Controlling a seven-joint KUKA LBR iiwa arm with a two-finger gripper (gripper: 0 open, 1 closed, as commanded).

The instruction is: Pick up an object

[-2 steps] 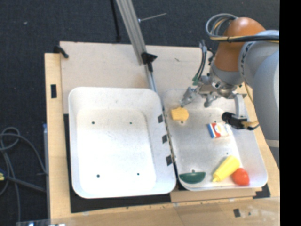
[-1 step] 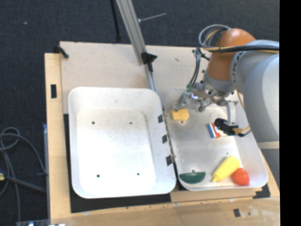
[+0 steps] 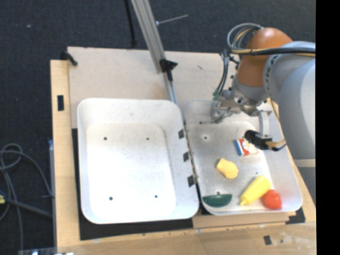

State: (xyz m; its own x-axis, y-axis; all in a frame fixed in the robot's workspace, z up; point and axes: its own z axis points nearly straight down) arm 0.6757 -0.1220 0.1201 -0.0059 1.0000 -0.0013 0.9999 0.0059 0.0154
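Front rim: the right bin (image 3: 287, 166) is taken as landmark; along its near rim a dark green piece (image 3: 218, 199), a yellow bottle-shaped toy (image 3: 255, 189) and a red ball (image 3: 272, 199) are seen, the bottle and the ball touching.
Centre of the bin: a yellow lump (image 3: 227, 168) is seen lying apart from the others; a red, white and blue item (image 3: 243, 147) is seen beyond it, towards the far right wall.
Gripper: the gripper (image 3: 219, 113) is held over the far left corner of the right bin, well apart from every object; nothing is seen between its fingers, and whether they are spread or pressed together cannot be told.
Risk, bare floor: if the tool is lowered where it hangs, only bare floor is likely to be met.
Risk, crowding: the bottle and ball may be pushed together rather than one being gripped.
Risk, wall: objects by the rim may be pressed against the wall.
Hidden: the fingertips are blurred; a black part (image 3: 258, 139) overlaps the striped item, whose shape cannot be made out.
Left bin (image 3: 133, 161): not involved.
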